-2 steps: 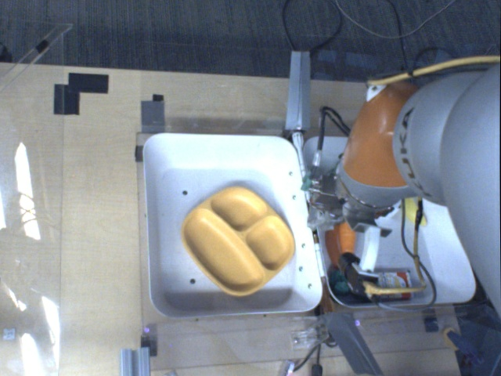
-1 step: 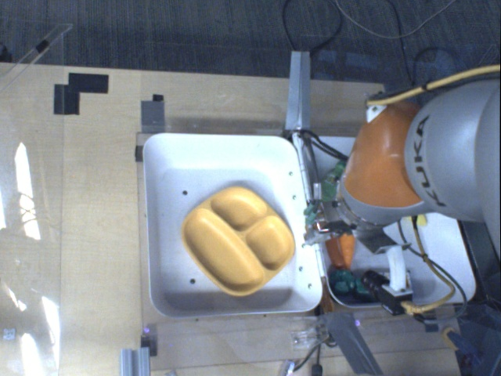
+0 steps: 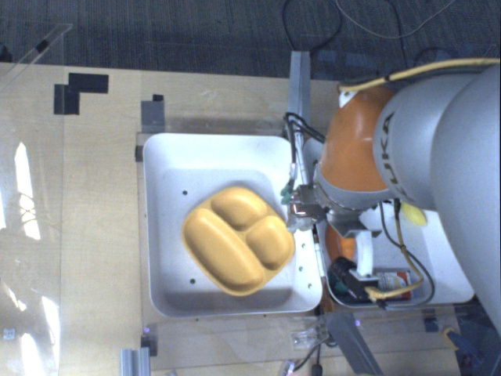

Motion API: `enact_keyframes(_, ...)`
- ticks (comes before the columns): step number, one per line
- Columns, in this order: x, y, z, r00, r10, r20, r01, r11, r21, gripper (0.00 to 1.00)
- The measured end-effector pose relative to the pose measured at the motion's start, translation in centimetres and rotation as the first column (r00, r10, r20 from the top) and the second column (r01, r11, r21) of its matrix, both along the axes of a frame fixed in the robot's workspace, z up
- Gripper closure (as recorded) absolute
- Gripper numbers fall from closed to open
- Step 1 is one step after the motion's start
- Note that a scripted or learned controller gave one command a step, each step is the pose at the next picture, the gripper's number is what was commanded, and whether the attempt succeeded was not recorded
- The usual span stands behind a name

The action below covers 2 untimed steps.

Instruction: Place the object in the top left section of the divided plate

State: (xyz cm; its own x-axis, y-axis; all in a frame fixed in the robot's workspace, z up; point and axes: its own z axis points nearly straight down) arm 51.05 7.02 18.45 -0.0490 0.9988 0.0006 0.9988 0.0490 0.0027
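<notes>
A yellow divided plate lies tilted in the left white bin, with three hollow sections and nothing in any of them. The grey arm with its orange band hangs over the right bin and covers most of it. My gripper points down at the right bin's left side, just past the wall between the bins, and the wrist hides most of it. Under it lie small objects: an orange piece, a white piece and a dark round item.
A yellow object and a red and white item also lie in the right bin. Cables loop from the wrist down over that bin. A metal post stands behind the gap between the bins.
</notes>
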Motion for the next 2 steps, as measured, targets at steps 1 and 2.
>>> enact_keyframes(1,-1.9,5.5,-8.1,0.999,-0.053,0.0,0.053,0.999,0.001,1.0)
enact_keyframes(2,-1.8,4.4,-9.1,0.926,0.378,0.017,-0.378,0.926,-0.001,1.0)
